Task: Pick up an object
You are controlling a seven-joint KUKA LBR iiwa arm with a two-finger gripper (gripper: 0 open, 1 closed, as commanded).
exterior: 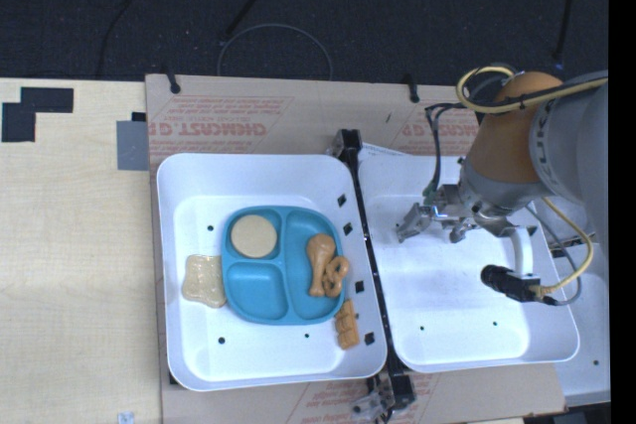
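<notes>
While the grey arm with its orange band [512, 129] reaches in from the right, its metal two-finger end effector [429, 220] hangs over the upper part of the right-hand shallow white bin [467, 328], with nothing between its fingers. The fingers look splayed somewhat apart, pointing left toward the black divider [363, 243] between the two bins, though the slant makes the exact gap hard to judge.

All the objects lie in the left-hand shallow white bin [194, 184]. A blue plastic tray with three compartments [266, 288] sits in its middle. A round tan disc like a cookie [252, 235] rests in the tray's upper left compartment. A knobbly brown pretzel-like toy [326, 265] lies in the right compartment. A pale beige slice shaped like toast [204, 280] lies on the bin floor, touching the tray's left edge. A small orange-brown lumpy piece [346, 324] lies just beside the tray's lower right corner, near the divider.

These appear to be light toy food pieces, probably stiff plastic or rubber, not fragile. The pretzel-like toy seems the easiest to take: its narrow stem offers a place to close across, though its bumps may let it twist. The round disc is flat and low, so fingers would have to straddle its edge and could slip. The blue tray is broad and thin, best gripped at its rim, and lifting it may spill what it holds.
</notes>
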